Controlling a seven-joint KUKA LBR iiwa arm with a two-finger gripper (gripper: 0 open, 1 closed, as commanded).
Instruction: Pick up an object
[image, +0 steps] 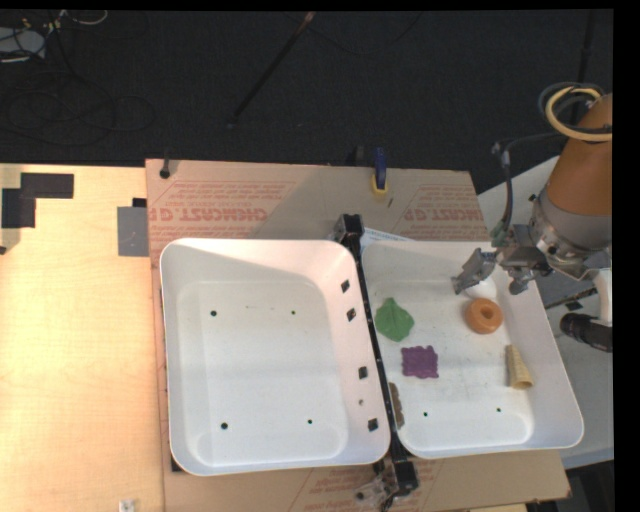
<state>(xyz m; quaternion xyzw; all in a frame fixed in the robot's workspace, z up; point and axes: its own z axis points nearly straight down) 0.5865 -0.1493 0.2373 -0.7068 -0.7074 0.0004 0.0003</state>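
Before me in my right bin (560, 420): orange ring (484, 316), green lump (393, 320), purple square (420, 361), tan cone (518, 367), all apart.

Two smooth, slightly glossy white plastic bins (260, 440), matt brown cardboard sheet (300, 200) printed in red beneath them, pale wood-grain surface (70, 350), matt purple rough-edged piece (420, 361), grey metal gripper (497, 272), smooth orange band (580, 180).

Bright, even overhead light blows out the white bins (190, 300), with soft shadows and a dark background.
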